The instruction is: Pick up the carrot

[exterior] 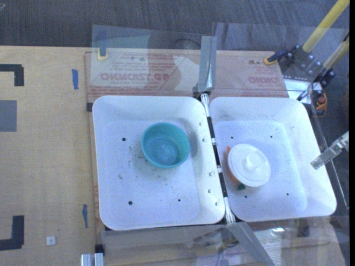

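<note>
The carrot [228, 150] lies in the right bin [277, 112], near its left wall. It is mostly hidden under a white round lid-like dish [249, 164]. Only an orange sliver shows at the dish's upper left, with a bit of orange and green at its lower left edge. A grey part of my gripper [328, 156] pokes in over the right bin's right rim, well to the right of the dish and apart from it. Nothing shows between the gripper and the carrot.
A teal bowl [165, 144] stands upright in the middle of the left bin [111, 121]. A metal divider [213, 159] separates the two bins. Yellow poles and a clamp [302, 60] stand beyond the right bin's far right corner.
</note>
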{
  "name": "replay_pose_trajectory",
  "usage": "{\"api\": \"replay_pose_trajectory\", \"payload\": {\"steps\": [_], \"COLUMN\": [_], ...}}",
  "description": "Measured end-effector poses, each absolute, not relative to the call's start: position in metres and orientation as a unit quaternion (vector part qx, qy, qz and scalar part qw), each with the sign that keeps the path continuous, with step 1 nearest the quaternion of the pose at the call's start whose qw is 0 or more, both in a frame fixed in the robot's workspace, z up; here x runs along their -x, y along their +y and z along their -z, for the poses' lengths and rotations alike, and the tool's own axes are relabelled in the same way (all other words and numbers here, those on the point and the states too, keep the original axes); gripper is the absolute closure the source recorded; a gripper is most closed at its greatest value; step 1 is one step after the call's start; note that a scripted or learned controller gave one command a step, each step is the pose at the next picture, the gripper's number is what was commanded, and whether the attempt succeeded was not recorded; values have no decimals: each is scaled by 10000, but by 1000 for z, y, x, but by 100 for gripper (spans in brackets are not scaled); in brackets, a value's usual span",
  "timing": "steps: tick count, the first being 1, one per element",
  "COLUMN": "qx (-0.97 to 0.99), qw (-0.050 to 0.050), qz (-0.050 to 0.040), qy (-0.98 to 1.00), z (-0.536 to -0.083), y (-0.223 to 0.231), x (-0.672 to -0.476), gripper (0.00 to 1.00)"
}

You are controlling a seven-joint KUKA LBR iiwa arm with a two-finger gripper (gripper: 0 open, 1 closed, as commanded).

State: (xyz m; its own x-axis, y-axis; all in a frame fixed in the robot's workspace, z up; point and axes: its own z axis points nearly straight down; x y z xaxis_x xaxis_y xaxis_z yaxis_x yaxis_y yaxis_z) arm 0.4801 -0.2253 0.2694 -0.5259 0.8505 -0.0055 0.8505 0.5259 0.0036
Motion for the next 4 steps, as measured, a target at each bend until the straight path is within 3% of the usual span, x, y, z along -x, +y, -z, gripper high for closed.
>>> {"api": "replay_pose_trajectory", "payload": {"steps": [4], "qx": [-4868], "qw": [33], "qz": [-2], "qy": [8735], "z": [-269], "y": [-225], "x": [-480], "gripper": [0]}}
